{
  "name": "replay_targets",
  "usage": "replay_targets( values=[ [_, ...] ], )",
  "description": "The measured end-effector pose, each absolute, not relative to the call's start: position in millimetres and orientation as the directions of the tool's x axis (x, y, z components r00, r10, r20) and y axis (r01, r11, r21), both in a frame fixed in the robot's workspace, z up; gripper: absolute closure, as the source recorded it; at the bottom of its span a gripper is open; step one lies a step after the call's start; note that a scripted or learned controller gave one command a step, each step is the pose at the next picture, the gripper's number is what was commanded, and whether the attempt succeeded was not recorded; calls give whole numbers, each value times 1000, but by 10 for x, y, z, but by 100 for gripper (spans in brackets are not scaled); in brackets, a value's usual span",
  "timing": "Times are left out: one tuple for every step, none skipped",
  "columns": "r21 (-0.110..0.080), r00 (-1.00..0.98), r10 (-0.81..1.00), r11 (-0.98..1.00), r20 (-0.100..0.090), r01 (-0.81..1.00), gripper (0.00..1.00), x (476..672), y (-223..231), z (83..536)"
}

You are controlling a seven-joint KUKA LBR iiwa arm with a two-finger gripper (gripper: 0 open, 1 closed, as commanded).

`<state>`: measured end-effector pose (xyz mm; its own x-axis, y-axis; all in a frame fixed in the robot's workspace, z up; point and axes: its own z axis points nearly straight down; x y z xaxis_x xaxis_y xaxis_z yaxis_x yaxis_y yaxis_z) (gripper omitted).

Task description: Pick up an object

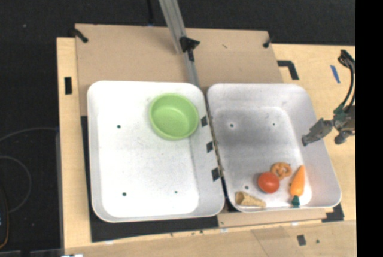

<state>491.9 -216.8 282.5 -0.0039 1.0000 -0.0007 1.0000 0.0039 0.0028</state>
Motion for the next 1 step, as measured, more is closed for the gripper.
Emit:
replay_targets(
  values=[
    [3, -3, 1000, 3, 0, 1000, 0, 4920, -2167, 2825]
  ],
)
